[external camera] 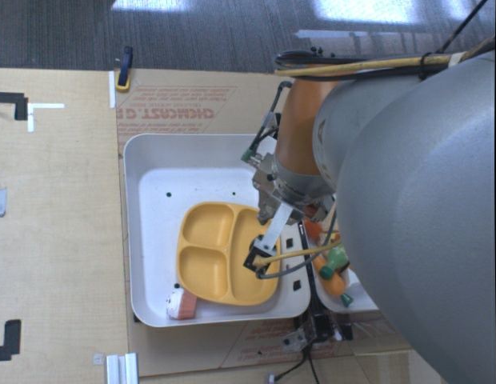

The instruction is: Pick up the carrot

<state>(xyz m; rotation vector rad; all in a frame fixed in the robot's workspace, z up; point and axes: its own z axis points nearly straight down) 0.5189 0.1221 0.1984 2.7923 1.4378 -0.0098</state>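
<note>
The carrot [334, 282], orange with a green leafy end, lies in the right bin [354, 304], in the small patch of it that shows beneath the arm. My gripper [304, 213] hangs below the orange wrist band, over the wall between the two bins, just up and left of the carrot. The grey arm hides most of the gripper and nearly all of the right bin. I see nothing held in it.
The left bin [144, 214] holds a yellow divided plate [220, 254] and a small pink and white item [182, 305] at its near left corner. Another orange piece [312, 229] shows by the gripper. Cardboard lies under the bins.
</note>
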